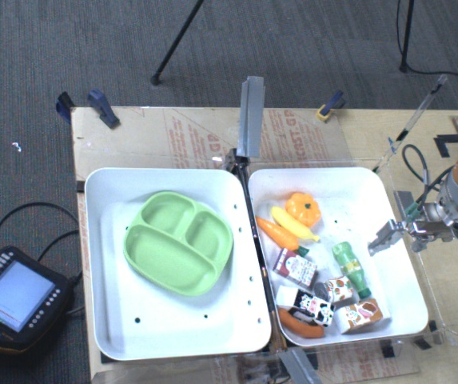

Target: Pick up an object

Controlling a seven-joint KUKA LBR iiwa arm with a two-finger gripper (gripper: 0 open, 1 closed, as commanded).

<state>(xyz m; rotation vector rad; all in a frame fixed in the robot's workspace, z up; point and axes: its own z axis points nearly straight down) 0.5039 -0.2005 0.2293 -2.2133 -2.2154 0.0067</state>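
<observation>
The candidate objects are lying in the right bin (396, 206): an orange pumpkin (304, 208) near the far side, a yellow banana (293, 223) touching it, an orange carrot (276, 234) just beside the banana, a green bottle (348, 267), several small cartons (295, 268) and an orange sausage-shaped piece (302, 326) crowding the near half. The green bottle is sitting nearest the hand (394, 234), which is hovering over the bin's right edge, holding nothing; whether it is released or clenched cannot be told.

To execute the step well, the bottle is the preferable target, judged from its closeness and from the bare floor on its right side. The hand is needing to descend vertically, straddling the bottle across its narrow width, avoiding the carton just below it.

The left bin (101, 214) is carrying a green divided plate (179, 242). Both bins are resting on the worktop (173, 134).
</observation>
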